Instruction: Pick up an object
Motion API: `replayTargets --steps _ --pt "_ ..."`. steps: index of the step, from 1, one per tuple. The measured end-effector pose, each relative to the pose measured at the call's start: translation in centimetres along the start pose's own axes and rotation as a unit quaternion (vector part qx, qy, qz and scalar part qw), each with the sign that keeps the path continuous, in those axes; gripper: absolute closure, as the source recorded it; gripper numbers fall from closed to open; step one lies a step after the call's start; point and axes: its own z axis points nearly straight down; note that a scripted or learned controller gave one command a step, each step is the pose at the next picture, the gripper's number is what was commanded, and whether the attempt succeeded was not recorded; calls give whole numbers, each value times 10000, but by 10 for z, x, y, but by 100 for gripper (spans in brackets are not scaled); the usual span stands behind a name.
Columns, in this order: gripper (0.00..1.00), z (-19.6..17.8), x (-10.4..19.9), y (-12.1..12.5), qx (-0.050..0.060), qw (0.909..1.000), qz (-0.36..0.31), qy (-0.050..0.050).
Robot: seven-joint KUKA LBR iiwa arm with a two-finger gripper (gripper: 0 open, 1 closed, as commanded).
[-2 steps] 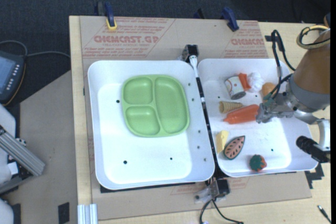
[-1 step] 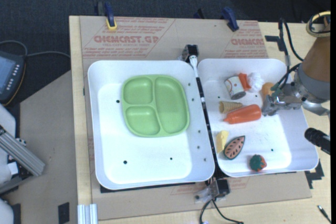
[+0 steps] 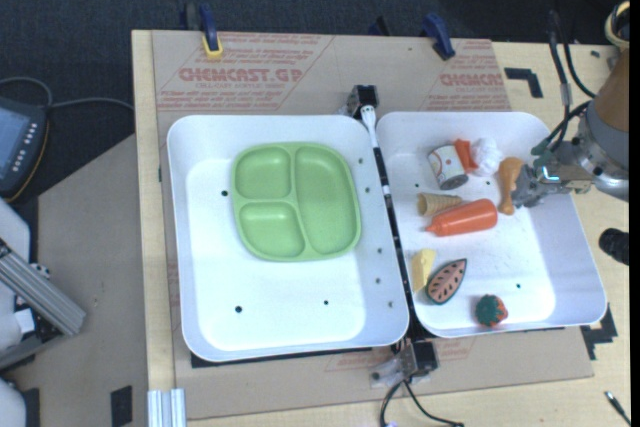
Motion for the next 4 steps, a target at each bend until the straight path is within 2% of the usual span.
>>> replayTargets --steps 1,3,4 --pt "100 10 44 40 13 10000 -26 14" --pt "100 5 126 90 11 10000 -19 13" --pt "100 13 128 109 16 10000 -3 5"
